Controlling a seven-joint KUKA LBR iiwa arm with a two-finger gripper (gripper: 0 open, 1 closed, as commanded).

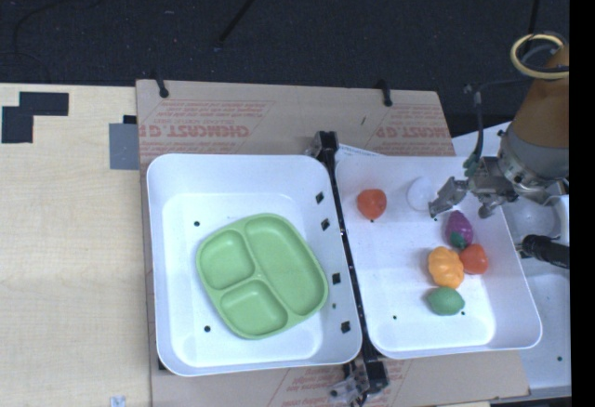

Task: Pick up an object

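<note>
While the arm (544, 122) reaches in from the right, its gripper (465, 196) hangs over the far right part of the right bin (400, 321), just above a purple object (458, 229). Whether the pincer is spread or pressed together cannot be told: the metal parts at the wrist blur together and nothing shows clearly between them.

The purple object is small, rounded and slightly egg-shaped, with a glossy darker magenta skin and a paler spot near its top. It lies on the bin floor near the right wall, directly below the gripper; whether they touch is not clear. Just beside it, toward the near side, sit an orange-yellow lumpy piece (445, 267) and a red rounded piece (474, 258), touching each other. A green oval piece (445, 301) lies just nearer than the orange one. A red-orange rounded piece (372, 203) sits apart near the bin's far left side, and a pale white round thing (420, 194) between it and the gripper is hard to make out against the white floor.

The left bin (177, 201) holds a green divided tray (261, 275) with three compartments, lying flat and turned at an angle.

The arm's upper part is cut off by the frame's right side, and its orange band hides the wrist joint.
</note>
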